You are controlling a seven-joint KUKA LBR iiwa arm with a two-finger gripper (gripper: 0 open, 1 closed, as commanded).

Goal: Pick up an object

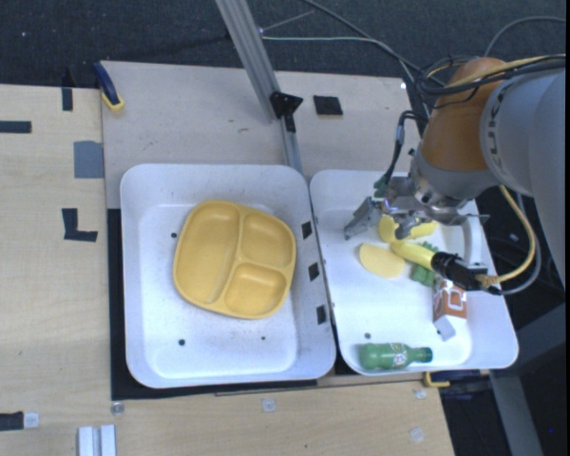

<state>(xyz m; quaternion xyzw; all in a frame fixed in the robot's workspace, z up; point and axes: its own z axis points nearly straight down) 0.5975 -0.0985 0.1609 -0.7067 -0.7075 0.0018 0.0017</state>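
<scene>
Desk (199, 112): pale board carrying two shallow white bins side by side. All places below are given relative to the right bin (347, 293).

Arm (508, 112): grey, orange band above the wrist, reaching over the right bin's upper half from its far-right side, wrist bent downward.

Left bin (142, 283): just beside the right bin; holds a yellow divided plate (235, 257).

Hand (385, 212): low over the right bin's upper middle, a grey finger (361, 218) splayed toward the bin's left wall. Whether it is spread or closed, and whether it has hold of anything, cannot be told.

Candidate objects, all inside the right bin: yellow pieces (385, 257) at centre, directly below the hand; green bottle (391, 355) lying near the lower wall; small red-and-white packet (449, 305) toward the right wall.

Risk, as a judgement: the centre objects are crowded and touching, so a close could pinch two or skid off a rounded one.
</scene>
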